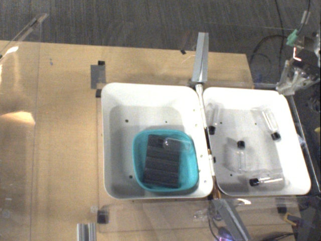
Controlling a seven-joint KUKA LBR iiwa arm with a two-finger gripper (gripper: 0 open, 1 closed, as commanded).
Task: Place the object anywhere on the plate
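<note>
A dark, ribbed rectangular block lies flat on a teal square plastic plate in the left-hand shallow white bin. We judge the block light and stiff, best pinched across its narrow sides. We cannot tell the gripper's state.

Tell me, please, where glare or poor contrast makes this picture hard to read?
In the camera view, a bright glare patch washes out the bench's left edge; the clear vials in the right bin nearly vanish against the white, with mainly their black caps standing out; the dark ridged block on the teal plate reads clearly, with a small highlight near its top.
</note>
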